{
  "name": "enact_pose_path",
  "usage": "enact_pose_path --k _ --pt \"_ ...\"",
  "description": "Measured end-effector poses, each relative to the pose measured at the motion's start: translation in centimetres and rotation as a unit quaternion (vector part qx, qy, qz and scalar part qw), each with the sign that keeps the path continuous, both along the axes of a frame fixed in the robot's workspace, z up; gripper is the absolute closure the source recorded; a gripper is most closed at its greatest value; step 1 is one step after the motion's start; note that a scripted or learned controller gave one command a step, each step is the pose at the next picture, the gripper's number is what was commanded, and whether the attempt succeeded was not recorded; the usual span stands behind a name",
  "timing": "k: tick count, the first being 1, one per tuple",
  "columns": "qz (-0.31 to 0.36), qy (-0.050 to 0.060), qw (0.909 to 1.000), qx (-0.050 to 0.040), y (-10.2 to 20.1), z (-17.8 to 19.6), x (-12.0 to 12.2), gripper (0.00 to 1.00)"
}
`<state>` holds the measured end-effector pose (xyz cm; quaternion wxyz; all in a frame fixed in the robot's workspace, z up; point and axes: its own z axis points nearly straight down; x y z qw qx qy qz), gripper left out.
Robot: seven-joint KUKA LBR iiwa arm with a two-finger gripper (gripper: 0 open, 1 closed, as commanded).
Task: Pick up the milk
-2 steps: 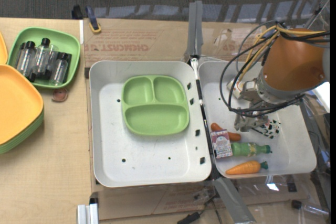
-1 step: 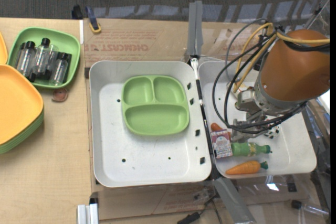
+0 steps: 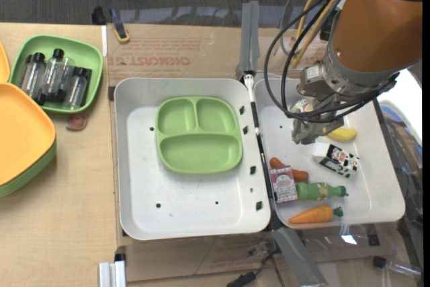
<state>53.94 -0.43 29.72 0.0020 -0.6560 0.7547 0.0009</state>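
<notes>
milk (image 3: 338,159): white carton, black cow patches

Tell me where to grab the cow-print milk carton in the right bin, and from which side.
Grip the milk carton across its narrow sides, coming straight down from above. It lies flat and tilted in the right bin, so turn the tool to match. The yellow piece sits close beside its upper end; the long flanks look clearer.

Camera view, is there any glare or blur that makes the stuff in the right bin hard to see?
In the camera view, a bright overexposed patch washes out the right bin's far right rim; the big orange-banded arm is close and soft; the black-and-white cow-patterned milk carton, plastic orange carrot and green bottle stay sharp; the gripper sits in shadow.
</notes>
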Motion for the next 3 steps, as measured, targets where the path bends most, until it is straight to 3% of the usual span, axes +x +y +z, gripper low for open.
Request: enact_pose_path --k 1,2,3 --pt "-0.260 0.002 0.9655 -0.0011 1.9 -10.6 -6.2 1.00" --pt "-0.234 0.000 0.9723 -0.0004 0.1 -8.5 -0.7 1.00" --pt "-0.081 0.001 0.9967 -0.0010 -0.7 -10.3 -6.1 1.00"
